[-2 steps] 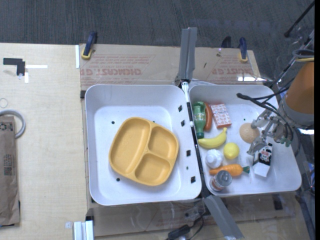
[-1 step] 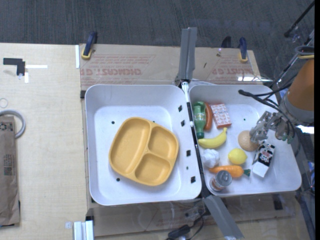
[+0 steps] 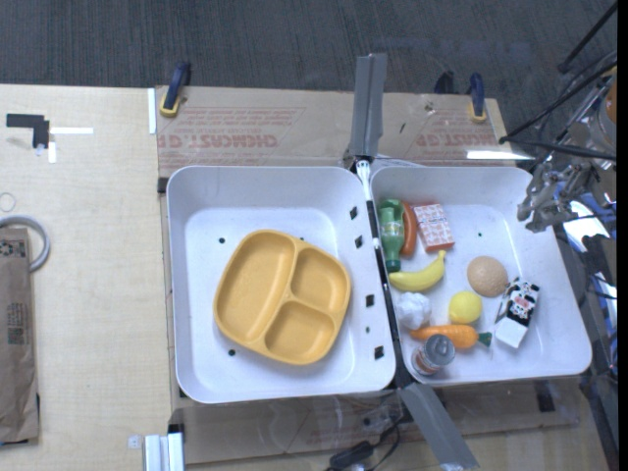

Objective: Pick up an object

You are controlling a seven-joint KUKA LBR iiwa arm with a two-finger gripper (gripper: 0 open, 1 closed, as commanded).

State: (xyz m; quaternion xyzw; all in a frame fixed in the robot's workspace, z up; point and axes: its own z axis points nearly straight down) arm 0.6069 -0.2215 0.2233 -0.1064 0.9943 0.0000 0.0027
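The yellow divided plate (image 3: 283, 296) lies alone in the left bin (image 3: 182, 292), and I use it as the landmark for all places. It looks like stiff, light plastic, but it is wide and flat, so I judge only its thin raised rim would offer a hold. To the right of the plate, past the wall between the bins, the right bin (image 3: 559, 366) holds the small things, which all look like light toy food. Nearest to the plate stands a green bottle (image 3: 391, 232), touching an orange piece behind it (hard to name), and below it lies a banana (image 3: 420, 275), smooth and curved, best taken across its middle. Further down are a white crumpled lump (image 3: 413, 310), probably soft, and a carrot (image 3: 446, 337) resting against a round lid-like thing whose nature I cannot make out. More to the right come a red box (image 3: 433, 227), stiff with flat sides and easy to pinch, a yellow lemon (image 3: 465, 308) and a tan ball (image 3: 487, 276), both round and likely to slip, and a small carton (image 3: 517, 313) with black patches. Farthest right from the plate, the gripper (image 3: 543, 202) hangs over the right bin's upper corner, among cables; nothing is seen in it, and I cannot tell how its fingers stand.
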